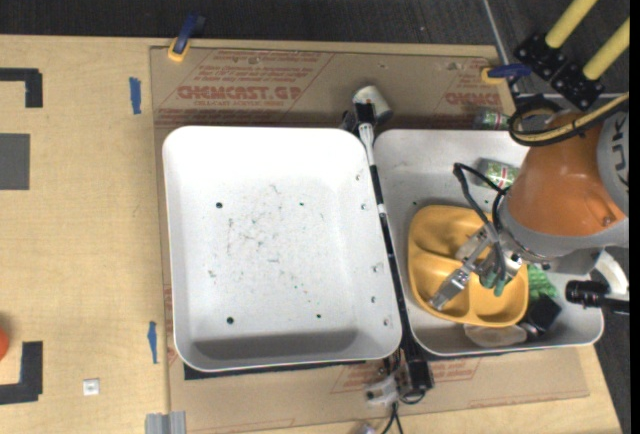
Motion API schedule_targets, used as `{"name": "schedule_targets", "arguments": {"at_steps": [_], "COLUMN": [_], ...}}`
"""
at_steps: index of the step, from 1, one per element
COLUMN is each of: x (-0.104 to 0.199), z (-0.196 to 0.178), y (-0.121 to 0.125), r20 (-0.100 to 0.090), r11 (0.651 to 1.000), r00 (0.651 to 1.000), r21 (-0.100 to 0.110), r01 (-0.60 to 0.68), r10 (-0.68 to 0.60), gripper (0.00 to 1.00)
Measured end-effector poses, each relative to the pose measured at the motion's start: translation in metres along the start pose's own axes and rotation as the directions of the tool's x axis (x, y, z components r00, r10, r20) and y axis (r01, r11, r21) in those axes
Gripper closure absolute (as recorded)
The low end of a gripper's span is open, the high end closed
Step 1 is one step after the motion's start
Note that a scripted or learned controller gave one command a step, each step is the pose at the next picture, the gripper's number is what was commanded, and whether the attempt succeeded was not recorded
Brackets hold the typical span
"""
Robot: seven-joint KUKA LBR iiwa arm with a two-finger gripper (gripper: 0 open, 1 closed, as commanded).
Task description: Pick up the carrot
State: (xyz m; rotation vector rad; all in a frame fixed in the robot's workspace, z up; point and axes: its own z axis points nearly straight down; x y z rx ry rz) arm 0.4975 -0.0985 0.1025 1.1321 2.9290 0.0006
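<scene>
the metal gripper (468, 274) hangs low in the right bin (425, 172), its fingers spread narrowly over a smooth, curved yellow plastic piece (440, 237), holding nothing. which item is the carrot, i cannot tell.

Even, bright overhead light; the left bin (270, 242) glares white, soft shadows along its near rim; focus slightly soft.

I see two bins side by side on the table (80, 222): the left bin (270, 242) toward the middle, the right bin (430, 172) at the table's right edge. A bowl (440, 242) lies in the right bin's near half, the pincer (470, 279) over it.
</scene>
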Motion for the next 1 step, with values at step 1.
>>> {"name": "schedule_targets", "arguments": {"at_steps": [1], "x": [-0.0324], "z": [-0.0138], "y": [0.0344], "r20": [0.002], "r11": [0.998], "r00": [0.998], "r21": [-0.002], "r01": [0.066], "r10": [-0.066], "gripper": [0.00]}}
